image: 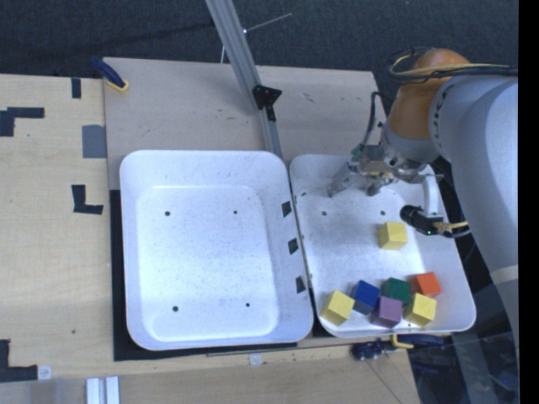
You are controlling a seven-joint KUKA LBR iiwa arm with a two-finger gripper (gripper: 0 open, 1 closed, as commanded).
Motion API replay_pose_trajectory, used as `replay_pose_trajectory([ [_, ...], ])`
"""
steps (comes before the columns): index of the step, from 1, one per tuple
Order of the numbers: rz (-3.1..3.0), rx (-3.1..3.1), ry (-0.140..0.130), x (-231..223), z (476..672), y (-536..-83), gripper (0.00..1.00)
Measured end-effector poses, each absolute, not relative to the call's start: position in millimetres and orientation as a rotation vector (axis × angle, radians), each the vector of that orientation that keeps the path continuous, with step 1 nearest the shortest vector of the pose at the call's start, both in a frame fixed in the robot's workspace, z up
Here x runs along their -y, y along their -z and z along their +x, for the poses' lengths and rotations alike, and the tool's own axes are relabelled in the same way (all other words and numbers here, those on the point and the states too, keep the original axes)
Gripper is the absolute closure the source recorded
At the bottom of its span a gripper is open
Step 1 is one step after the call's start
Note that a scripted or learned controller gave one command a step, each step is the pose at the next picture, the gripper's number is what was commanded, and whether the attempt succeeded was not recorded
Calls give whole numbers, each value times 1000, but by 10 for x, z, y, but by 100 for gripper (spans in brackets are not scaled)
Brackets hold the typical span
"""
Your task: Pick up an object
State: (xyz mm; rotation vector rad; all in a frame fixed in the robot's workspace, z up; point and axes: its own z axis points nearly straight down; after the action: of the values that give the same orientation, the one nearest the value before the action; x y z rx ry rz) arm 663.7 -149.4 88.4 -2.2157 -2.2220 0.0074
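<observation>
So from the overhead camera, the arm (472,124) comes in from the right and its gripper (364,178) is down over the far end of the right bin (337,234), up near that bin's top rim. The fingers (338,183) look spread apart with nothing between them, so it's released, not grasping any block.

The blocks are all in the right bin. One yellow block (392,235) sits by itself around the middle of the right side, apart from the gripper and closer to the camera than it. The rest are bunched along the near edge: another yellow block (338,306) on the left of the bunch, a blue block (366,296) just beside it, a purple block (389,310) touching or nearly touching the blue one, a green block (396,290) right behind the purple, an orange block (427,284) off to the right of the green, and a third yellow block (422,309) in front of the orange one.

The left bin (143,225) sits right beside the right one, rims touching or nearly so. A grey metal rail (240,49) runs diagonally across the bench (185,99) behind the bins
</observation>
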Motion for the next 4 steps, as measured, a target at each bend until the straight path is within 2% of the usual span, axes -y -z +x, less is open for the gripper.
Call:
replay_pose_trajectory([
  [1, -2216, 2226, -4, 1488, 6652, -1019, 100],
  [3, -2223, 2228, 5, 1527, 6667, -2280, 100],
  [4, -2220, 2223, 0, 1522, 6671, -2326, 100],
])
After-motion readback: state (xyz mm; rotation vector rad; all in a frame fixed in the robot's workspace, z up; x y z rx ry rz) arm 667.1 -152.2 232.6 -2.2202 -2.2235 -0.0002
